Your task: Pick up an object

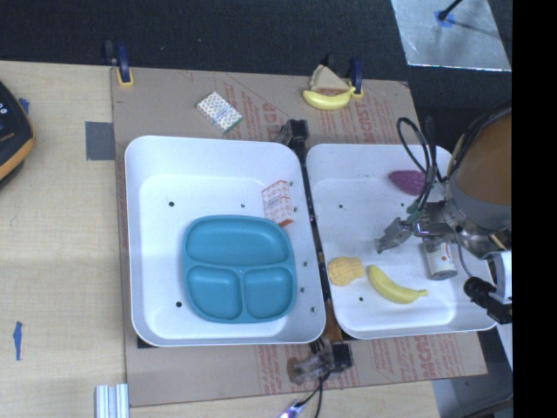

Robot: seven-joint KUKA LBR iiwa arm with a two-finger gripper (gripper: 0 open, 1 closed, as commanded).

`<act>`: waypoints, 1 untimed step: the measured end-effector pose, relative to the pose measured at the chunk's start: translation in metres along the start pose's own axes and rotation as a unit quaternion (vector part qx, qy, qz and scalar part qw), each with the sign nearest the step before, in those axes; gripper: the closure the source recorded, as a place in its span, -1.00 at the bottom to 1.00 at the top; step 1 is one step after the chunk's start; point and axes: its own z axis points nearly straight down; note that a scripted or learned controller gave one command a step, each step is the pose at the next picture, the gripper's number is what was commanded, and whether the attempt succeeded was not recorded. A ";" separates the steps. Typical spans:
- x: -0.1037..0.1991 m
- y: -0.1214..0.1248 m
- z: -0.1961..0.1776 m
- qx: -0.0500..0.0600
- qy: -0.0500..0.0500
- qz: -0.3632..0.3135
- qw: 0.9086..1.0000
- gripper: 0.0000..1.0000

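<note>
My gripper [385, 239] hangs over the middle of the right bin [365, 168], open, with nothing between its fingers. A yellow banana [396, 286] lies just below it toward the front of the bin. An orange-yellow lump [345, 271] rests at the bin's left wall. A small silver and white can [438, 260] stands beside the wrist, partly hidden by it. A purple object [406, 181] lies near the back, behind the cables.
The left bin [157, 172] holds a blue divided tray [239, 266] and a small red and white packet [278, 203]. Outside the bins at the back lie another banana [327, 98] and a patterned packet [218, 111]. Black cables [419, 151] loop over the right bin's back.
</note>
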 end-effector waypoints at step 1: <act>0.018 -0.018 0.072 -0.005 -0.002 0.001 1.000 -1.00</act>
